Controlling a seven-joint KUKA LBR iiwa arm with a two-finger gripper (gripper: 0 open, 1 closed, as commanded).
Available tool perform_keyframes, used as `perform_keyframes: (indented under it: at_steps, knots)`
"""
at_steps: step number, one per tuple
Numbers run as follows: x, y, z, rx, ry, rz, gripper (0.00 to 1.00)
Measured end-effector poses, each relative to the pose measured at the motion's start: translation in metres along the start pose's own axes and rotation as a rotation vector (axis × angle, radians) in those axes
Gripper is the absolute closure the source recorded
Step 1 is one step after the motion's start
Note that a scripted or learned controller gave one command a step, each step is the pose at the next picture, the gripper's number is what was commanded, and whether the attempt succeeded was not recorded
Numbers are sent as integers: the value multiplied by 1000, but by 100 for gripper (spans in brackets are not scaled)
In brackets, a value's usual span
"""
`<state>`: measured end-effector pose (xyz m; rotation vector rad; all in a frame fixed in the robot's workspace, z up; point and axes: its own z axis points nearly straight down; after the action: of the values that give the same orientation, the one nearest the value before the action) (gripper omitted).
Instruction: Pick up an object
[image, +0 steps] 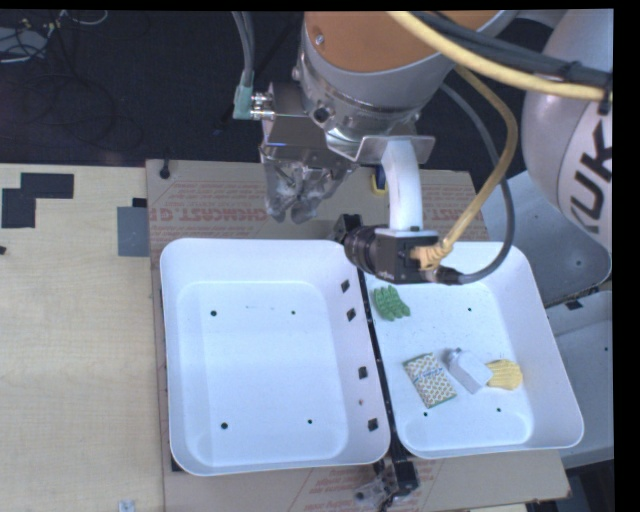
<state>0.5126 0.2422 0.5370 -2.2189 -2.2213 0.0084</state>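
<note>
Well, my worry is that the things in the right bin (560, 420) lie so close together. The checked pad (431, 379), the white block (466, 371) and the yellow thing (505, 375) touch or nearly touch in the lower right of the frame, so I might bump one while going for another. The green thing (390, 302) sits alone, higher up. My jaws (297, 195) hang high in the upper middle, above the bench (70, 340); they look blurry, so I cannot tell how wide they stand or whether they hold anything.
</note>
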Motion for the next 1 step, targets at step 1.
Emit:
perform_keyframes:
  at_steps: [1]
  knots:
    - [2,8,0,-2,0,0,100]
